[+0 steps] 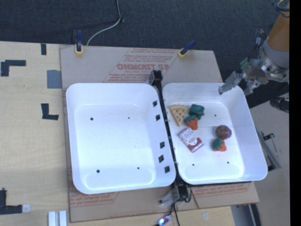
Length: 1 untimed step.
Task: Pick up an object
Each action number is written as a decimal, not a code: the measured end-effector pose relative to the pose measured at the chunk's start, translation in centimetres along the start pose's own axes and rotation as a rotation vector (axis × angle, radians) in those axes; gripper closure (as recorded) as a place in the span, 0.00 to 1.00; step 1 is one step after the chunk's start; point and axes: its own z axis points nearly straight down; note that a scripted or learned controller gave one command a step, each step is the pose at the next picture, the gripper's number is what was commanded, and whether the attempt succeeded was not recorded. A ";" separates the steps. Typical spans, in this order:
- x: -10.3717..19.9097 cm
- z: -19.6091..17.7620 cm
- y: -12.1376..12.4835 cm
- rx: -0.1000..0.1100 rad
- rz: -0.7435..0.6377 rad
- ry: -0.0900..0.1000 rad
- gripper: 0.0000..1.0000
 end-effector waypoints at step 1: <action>4.3 16.5 3.0 0.004 -0.003 0.000 0.00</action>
